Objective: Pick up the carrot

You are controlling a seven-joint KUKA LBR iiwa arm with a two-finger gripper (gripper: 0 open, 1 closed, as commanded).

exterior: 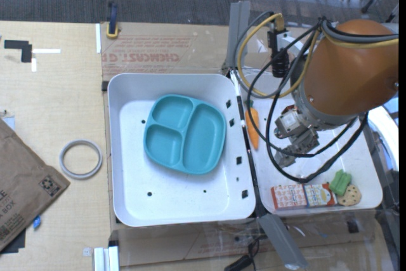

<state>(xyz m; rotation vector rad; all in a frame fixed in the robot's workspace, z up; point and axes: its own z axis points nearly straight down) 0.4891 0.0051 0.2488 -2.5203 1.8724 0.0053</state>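
Surface: a pale wooden bench (51, 98) with cardboard behind it, and two shallow white bins side by side on top.
My gripper: (298, 146) it hangs over the right bin (374, 190), under my orange band and many black cables; I see it from above as a grey metal block.
My fingers: hidden under my own wrist, so I cannot tell if they are spread or pressed together.
Carrot: (252, 128) it lies at the left edge of the right bin, just beside the wall between the two bins, long way along this wall. It is near my gripper, on its left side, and I cannot tell if anything touches it.
Other things in right bin: a flat red and white package (301, 195), a green piece (340, 182) and a cookie (349, 196), all near the front wall.
Left bin: (127, 200) it holds a teal divided plate (186, 134) with three compartments.
Further out: a tape ring (81, 158) lies on the bench, left of the bins, and a brown cardboard box (22, 187) beside it.
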